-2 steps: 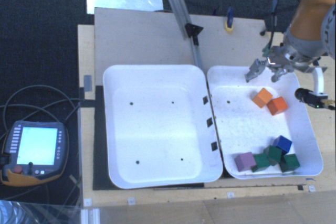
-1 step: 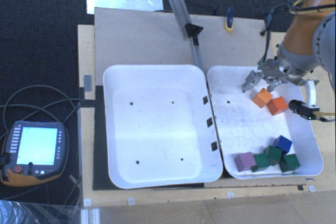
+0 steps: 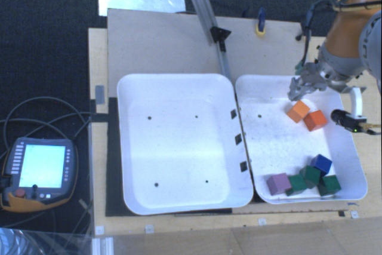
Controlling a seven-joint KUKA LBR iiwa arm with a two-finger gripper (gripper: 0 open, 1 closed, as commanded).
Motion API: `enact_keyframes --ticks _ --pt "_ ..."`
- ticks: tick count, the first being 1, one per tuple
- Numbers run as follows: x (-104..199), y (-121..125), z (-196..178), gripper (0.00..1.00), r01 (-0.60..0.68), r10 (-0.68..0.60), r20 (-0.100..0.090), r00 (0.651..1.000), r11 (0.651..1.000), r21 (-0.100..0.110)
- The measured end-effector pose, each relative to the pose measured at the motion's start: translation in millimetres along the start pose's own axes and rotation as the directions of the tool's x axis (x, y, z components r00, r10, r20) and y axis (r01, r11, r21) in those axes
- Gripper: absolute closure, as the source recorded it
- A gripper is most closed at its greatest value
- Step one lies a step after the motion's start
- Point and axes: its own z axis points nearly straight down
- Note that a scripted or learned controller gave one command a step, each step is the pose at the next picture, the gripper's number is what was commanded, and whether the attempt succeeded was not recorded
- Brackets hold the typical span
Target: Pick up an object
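Two small orange cubes (image 3: pixel 306 116) lie touching in the upper part of the right white plastic bin (image 3: pixel 349 155), just below the grey two-finger gripper (image 3: pixel 298 91) that hangs above them; nothing is gripped, and how wide the tool stands I cannot tell. This looks like the approach: next comes a straight descent over one cube. A cluster of purple, green and blue blocks (image 3: pixel 303 178) sits near the bin's lower edge

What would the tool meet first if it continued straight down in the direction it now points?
Probably the light orange cube in the right white bin: the tool hangs just above it. Depth is unclear from this slanted view, so it may instead reach the bin floor beside the cube.
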Motion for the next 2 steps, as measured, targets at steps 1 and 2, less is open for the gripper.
enact_keyframes --ticks 1,2 --pt "3.2 -7.2 -51.6 1.00 0.000 0.000 0.000 1.000 1.000 -0.002" --pt "-5.3 -4.8 -113.3 1.00 0.000 0.000 0.002 1.000 1.000 -0.005"
